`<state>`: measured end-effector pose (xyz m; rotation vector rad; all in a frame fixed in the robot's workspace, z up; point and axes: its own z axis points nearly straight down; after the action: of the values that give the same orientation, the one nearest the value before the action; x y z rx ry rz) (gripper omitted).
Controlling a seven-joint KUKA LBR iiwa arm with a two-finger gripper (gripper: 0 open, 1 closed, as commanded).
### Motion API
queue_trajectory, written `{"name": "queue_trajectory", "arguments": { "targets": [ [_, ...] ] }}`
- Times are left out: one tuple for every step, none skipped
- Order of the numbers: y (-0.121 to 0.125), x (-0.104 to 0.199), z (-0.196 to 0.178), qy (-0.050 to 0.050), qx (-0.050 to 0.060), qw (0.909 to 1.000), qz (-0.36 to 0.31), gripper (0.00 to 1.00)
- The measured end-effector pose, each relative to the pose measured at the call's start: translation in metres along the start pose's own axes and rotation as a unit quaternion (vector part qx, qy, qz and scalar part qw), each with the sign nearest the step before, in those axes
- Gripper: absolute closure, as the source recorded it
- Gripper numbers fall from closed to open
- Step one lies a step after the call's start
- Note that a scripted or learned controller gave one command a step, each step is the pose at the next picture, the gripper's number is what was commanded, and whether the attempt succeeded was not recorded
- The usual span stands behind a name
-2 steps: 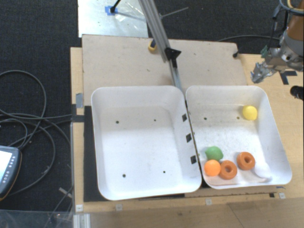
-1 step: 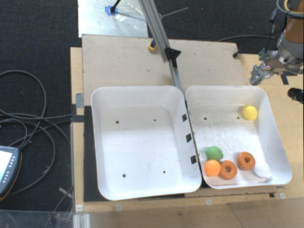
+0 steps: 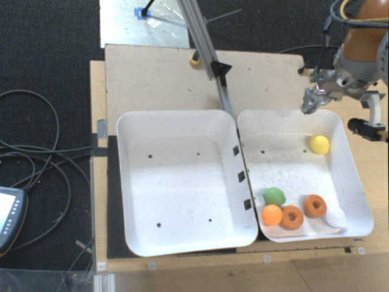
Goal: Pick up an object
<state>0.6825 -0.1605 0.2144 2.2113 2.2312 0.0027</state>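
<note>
- Camera view, overhead slant: tabletop carrying two shallow white bins side by side.
- Left bin: white floor with a few dark specks.
- Right bin: five pickable items. Yellow ball near the far right corner, well apart from the rest. Green object, orange ball and two brown rings clustered near the front wall, some touching or nearly so. A pale scrap lies by the front right corner.
- End effector: poised over the far rim of the right bin, left of the yellow ball; nothing seen between its fingers. Whether they are spread or pressed together cannot be told at this size.
- Progress, as judged: nothing lifted; approach, descent, grasp and lift all remain.
- Nearest candidate: the yellow ball, isolated, though close to the bin wall, which may crowd a finger.
- Front cluster: tightly packed, so neighbours could be nudged in a grasp.
- Surroundings: slanted metal pole crossing above the divider between the bins; cables on the dark floor at left; a handheld screen at the left edge. None blocks the right bin.
</note>
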Motion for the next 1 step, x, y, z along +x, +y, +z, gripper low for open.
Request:
{"name": "queue_trajectory", "arguments": {
  "targets": [
    [-0.0154, 0.0567, -0.0067, 0.0, 0.0, 1.0, -0.001, 1.0]
  ]
}}
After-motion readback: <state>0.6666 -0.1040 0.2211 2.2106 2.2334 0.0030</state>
